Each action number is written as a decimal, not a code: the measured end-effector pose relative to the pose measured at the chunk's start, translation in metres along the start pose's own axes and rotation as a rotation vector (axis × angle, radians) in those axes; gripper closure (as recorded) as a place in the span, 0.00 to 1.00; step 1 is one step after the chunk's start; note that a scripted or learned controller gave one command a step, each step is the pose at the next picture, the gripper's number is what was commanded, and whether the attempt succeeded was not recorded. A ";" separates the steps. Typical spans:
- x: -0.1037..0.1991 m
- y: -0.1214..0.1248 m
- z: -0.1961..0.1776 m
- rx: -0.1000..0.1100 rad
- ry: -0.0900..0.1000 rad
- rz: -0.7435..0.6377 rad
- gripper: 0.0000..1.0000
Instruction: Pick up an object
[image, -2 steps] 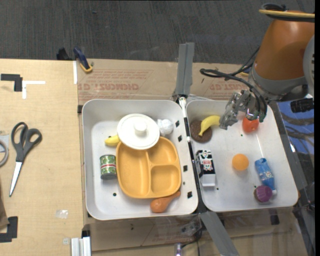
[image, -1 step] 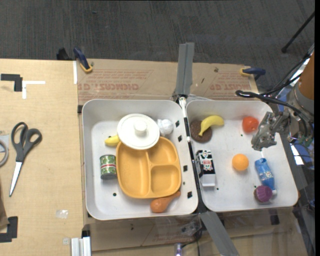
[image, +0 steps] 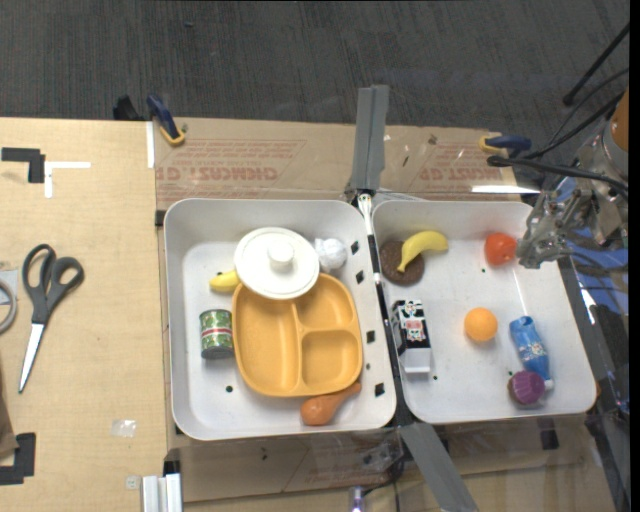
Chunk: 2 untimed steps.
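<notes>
Bins: the right bin (image: 560, 310) is reached by the gripper (image: 540, 245), whose state cannot be told. Nearest it, a red tomato (image: 499, 247) lies by the far wall; it is judged light, smooth and roll-prone, best pinched across its widest middle.

Glossy white plastic bins (image: 185, 330)
</notes>
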<state>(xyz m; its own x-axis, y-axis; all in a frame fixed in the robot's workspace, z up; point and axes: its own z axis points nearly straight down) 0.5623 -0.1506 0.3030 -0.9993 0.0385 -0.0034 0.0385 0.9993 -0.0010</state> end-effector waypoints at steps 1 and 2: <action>-0.002 0.000 -0.010 0.001 -0.004 0.000 1.00; -0.003 0.000 -0.019 0.002 -0.009 0.000 1.00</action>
<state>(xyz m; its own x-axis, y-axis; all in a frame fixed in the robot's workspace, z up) 0.5654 -0.1508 0.3221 -0.9992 0.0382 -0.0122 0.0382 0.9993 -0.0026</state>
